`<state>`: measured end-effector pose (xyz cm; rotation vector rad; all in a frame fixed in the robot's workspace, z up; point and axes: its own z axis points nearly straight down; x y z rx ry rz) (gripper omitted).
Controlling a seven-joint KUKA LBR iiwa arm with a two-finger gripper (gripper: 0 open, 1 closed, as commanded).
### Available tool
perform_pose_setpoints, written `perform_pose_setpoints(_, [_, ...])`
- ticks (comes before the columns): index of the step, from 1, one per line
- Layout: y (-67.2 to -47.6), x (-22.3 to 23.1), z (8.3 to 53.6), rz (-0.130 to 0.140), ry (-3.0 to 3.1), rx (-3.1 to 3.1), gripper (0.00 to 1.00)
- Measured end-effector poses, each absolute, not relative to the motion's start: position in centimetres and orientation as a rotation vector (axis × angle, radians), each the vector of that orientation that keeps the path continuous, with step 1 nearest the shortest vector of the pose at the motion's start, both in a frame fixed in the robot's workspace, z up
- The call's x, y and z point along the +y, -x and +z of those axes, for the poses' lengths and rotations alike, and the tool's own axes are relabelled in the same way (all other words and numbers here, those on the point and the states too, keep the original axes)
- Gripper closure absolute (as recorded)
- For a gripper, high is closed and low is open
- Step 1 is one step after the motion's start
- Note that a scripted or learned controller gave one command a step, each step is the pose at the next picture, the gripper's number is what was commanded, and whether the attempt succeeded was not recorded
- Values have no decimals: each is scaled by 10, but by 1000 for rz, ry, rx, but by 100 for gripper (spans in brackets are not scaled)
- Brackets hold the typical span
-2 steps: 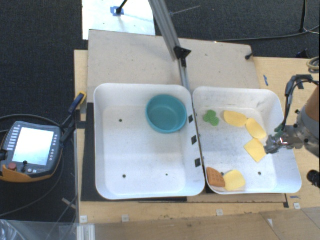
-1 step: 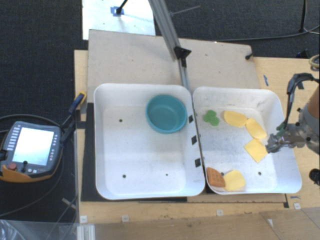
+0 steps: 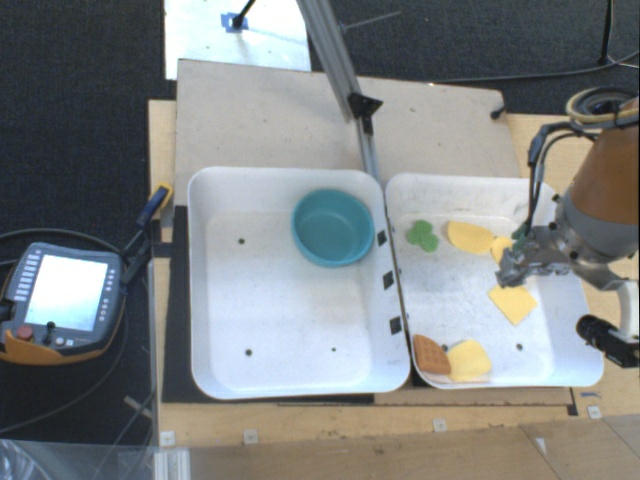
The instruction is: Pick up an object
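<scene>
Bench [image 3: 260,98]: pale board surface carrying two shallow white bins side by side.

Left bin [image 3: 230,368]: holds one teal bowl [image 3: 333,227], upright, against the far edge near the bin's far right corner.

Right bin [image 3: 450,193]: holds five small items.

Arm [image 3: 605,183]: grey with an orange band, entering over the right bin's right edge.

Gripper [image 3: 513,265]: low over the right half of the right bin, just above the yellow wedge. Finger opening cannot be judged from this angle; no item is visible between the fingers.

Yellow oval piece [image 3: 469,236]: near the far edge, mid-bin, just beside the gripper.

Yellow wedge [image 3: 514,305]: flat on the bin floor, right of centre, directly below the gripper.

Yellow rounded piece [image 3: 469,360]: at the near edge, touching the orange-brown piece [image 3: 431,355], which sits at the near left corner.

Green piece [image 3: 422,234]: near the far left corner, apart from the yellow oval piece.

Handheld pendant [image 3: 62,293]: off the bench's left edge, screen lit.
</scene>
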<state>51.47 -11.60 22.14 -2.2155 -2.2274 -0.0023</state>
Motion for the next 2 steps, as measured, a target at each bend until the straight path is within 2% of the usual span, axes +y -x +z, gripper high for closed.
perform_pose_setpoints(1, [-534,-66,213,-2,2216,-2226,100])
perform_pose_setpoints(2, [-561,-14,220,-2,2217,-2228,100])
